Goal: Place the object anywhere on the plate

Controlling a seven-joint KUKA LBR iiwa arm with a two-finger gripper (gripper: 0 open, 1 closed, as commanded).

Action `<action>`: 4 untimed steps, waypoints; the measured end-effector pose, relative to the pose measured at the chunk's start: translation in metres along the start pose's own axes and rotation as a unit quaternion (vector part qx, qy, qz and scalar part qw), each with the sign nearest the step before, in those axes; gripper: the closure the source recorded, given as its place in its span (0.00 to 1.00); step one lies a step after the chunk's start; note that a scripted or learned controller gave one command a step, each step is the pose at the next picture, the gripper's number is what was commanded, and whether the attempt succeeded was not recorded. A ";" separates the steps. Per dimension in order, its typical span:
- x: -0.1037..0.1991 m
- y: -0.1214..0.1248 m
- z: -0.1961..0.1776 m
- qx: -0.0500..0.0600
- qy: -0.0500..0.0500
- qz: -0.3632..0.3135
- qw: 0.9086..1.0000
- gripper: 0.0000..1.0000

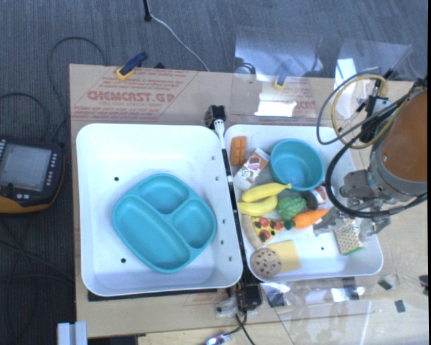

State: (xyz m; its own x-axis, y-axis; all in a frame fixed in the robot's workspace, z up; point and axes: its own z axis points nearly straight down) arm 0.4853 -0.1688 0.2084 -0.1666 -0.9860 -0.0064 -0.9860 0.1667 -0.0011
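Blue three-compartment plate, flat in left bin; toy foods clustered in right bin

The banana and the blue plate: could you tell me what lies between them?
In the camera view, only the bins' adjoining white walls separate banana and plate.

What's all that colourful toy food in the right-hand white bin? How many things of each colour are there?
Yellow: 2, a plastic banana and a cheese wedge
Orange: 2, a carrot and an orange block
Green: 1, a broccoli floret
Blue: 1, a round bowl
Brown: 1, a speckled cookie
Mixed colours: 2, a small carton and a topped pizza slice
Total: 9
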 end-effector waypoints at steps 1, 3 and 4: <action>-0.002 -0.001 -0.009 0.001 -0.001 0.001 1.000 1.00; -0.121 0.020 -0.005 0.000 0.001 0.175 0.984 1.00; -0.209 0.002 0.027 0.000 0.002 0.372 0.928 1.00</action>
State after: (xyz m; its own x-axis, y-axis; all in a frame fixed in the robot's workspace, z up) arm 0.5183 0.0378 0.1830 -0.8012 -0.5984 -0.0022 -0.5984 0.8012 0.0031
